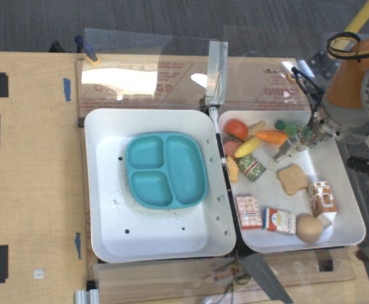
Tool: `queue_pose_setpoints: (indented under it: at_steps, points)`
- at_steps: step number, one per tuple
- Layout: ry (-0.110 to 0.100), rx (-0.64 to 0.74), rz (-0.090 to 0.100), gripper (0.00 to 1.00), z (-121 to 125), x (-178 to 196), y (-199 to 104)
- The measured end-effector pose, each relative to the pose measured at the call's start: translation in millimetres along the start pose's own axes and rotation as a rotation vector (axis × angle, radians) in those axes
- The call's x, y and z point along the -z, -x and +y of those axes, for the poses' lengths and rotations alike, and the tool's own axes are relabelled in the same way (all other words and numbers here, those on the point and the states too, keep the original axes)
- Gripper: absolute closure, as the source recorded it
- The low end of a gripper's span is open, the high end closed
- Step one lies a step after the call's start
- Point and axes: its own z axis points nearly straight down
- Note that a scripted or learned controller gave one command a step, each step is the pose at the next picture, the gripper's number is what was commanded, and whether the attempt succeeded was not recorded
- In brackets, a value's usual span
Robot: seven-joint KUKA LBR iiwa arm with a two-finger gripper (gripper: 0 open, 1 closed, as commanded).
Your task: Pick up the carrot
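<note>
Grey two-finger gripper (288, 149) hangs low in right white bin (346, 195), fingers spread apart w/ nothing between them. Orange tapered carrot (272, 137) lies just left of fingertips, btwn yellow banana (248, 147) and green veg (290, 128). Teal divided plate (167, 169) sits in left bin.

Left bin (102, 170): one teal divided plate (167, 170), three compartments, at centre. Right bin (343, 189): tomato (236, 128) at far left; banana (248, 147) just beside it; green carton (251, 168) near the banana; toast (292, 179) at centre; red-and-white box (248, 211) and small carton (279, 221) along the near wall; bread roll (310, 228) at near right; milk carton (323, 201) just beyond it.
</note>
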Motion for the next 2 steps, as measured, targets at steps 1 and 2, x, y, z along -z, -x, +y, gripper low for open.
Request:
queue_pose_setpoints:
  at_steps: [1,2]
  points:
    - [-0.022,-0.066,-0.025,0.0,26,-1,-24]
    - [-0.015,-0.191,-0.031,0.0,33,-2,-38]
